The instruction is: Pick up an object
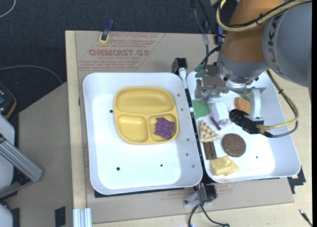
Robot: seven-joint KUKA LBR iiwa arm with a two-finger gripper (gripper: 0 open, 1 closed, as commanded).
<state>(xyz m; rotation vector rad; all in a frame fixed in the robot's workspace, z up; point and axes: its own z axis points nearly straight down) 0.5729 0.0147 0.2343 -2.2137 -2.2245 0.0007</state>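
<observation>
several toy foods crowd the right bin beneath the gripper, grip state unclear.

Grey arm reaching in from the right, orange band above the wrist, gripper pointed downward

Tray in left bin; grapes in tray.
</observation>
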